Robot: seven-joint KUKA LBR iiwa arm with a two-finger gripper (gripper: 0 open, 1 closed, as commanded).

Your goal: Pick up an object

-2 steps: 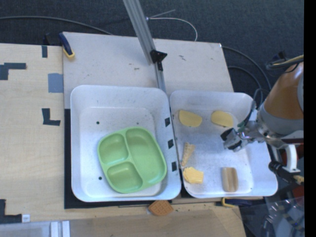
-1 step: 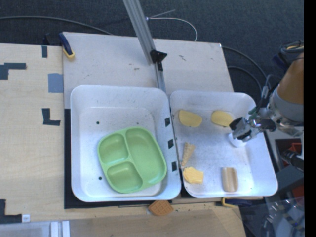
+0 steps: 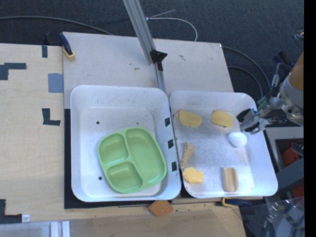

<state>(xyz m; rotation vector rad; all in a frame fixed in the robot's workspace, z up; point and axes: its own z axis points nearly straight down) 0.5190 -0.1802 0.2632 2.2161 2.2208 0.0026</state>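
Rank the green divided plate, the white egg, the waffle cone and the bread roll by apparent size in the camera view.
1. green divided plate, by far the largest.
2. bread roll and waffle cone: too close in apparent size to rank.
3. white egg, smallest.

The scene is lit evenly and quite brightly from above. The two white bins [image 3: 79, 132] are slightly overexposed, so their surface detail is washed out. Only soft, short shadows are seen under the objects. The whole picture is a little soft and grainy, and the gripper [image 3: 249, 122] is rendered blurred.
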